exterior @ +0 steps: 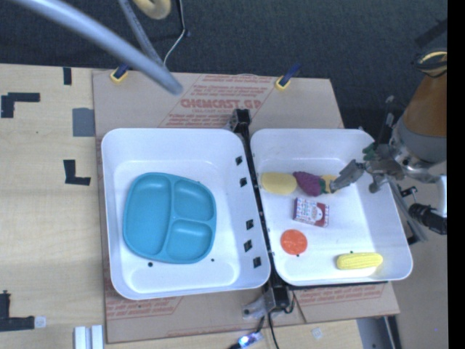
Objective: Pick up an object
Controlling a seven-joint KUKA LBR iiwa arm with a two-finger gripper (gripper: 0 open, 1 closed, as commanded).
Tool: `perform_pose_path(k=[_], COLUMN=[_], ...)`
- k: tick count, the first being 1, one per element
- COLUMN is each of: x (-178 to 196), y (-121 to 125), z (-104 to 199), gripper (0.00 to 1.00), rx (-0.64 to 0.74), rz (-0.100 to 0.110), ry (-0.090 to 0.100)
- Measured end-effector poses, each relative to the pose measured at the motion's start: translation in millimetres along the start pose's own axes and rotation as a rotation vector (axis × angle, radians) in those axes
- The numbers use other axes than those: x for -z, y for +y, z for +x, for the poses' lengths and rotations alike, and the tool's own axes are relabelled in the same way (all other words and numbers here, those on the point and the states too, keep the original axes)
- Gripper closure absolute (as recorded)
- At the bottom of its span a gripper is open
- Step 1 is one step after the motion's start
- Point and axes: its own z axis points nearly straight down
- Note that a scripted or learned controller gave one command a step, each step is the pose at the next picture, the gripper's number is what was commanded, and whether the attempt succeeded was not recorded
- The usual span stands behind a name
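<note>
The right bin (378,217) holds several small items: a yellow oval piece (279,183), a purple eggplant (309,183), a red and white packet (311,211), an orange round piece (294,242) and a yellow corn cob (359,261). My gripper (357,182) hangs over the bin's upper right part, just right of the eggplant. Its fingers stand open, with nothing between them. The longer finger's tip (341,180) lies close to a small yellow bit (328,182) beside the eggplant.
The left bin (116,158) holds a blue divided plate (171,217). A black divider (251,195) separates the bins. A grey pole (94,27) crosses the top left. The bench's right edge lies under the arm.
</note>
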Motion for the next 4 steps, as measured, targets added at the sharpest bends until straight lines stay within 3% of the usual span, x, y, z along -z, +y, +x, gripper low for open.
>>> perform_pose_path(k=[1,3,4], x=[7,-85,-115], y=[3,-8,-6], z=[1,0,-1], gripper=[0.00,0.00,0.00], rx=[0.004,0.003,0.004], rz=[-0.011,-0.007,-0.014], ry=[-0.003,-0.002,-0.001])
